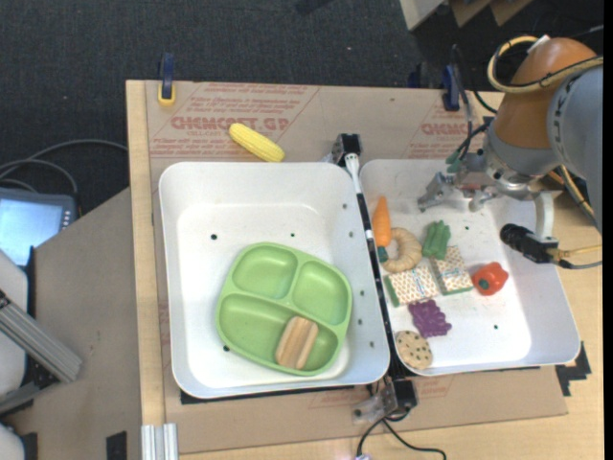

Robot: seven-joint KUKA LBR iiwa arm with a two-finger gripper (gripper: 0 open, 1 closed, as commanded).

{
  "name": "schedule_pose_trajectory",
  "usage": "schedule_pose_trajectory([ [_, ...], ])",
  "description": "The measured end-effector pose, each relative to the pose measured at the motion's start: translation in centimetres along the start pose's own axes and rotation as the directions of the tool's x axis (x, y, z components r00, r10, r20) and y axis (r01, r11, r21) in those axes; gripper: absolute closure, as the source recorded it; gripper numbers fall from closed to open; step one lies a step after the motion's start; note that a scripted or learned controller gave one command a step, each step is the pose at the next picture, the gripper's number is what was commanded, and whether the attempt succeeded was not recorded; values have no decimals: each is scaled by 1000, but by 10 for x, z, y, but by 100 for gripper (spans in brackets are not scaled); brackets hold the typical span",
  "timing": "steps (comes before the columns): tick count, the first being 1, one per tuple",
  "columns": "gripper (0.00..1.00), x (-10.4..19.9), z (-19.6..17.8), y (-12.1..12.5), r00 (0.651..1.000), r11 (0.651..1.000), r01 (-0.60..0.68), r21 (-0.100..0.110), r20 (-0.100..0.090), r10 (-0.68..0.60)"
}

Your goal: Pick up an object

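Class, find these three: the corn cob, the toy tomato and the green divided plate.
corn cob (256,143), camera view, middle of the cob
toy tomato (489,279), camera view, red body
green divided plate (251,320), camera view, bare lower-left compartment

Toy food (429,281) in right bin (536,338)

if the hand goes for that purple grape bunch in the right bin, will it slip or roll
The purple grape bunch looks lumpy, so it probably won't roll far. Its bumpy, likely plastic surface may let fingers slip between lobes. It lies close to the cookie and the checkered pieces, so a push may nudge them.
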State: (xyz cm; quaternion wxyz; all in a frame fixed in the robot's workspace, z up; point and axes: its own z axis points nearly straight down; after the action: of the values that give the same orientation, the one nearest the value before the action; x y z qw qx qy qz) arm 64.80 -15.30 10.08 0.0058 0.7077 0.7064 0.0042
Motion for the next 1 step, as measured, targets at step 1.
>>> schedule_pose_trajectory([
  [1, 0, 22, 17, -33, 1000, 1000, 1, 20, -4, -1],
])
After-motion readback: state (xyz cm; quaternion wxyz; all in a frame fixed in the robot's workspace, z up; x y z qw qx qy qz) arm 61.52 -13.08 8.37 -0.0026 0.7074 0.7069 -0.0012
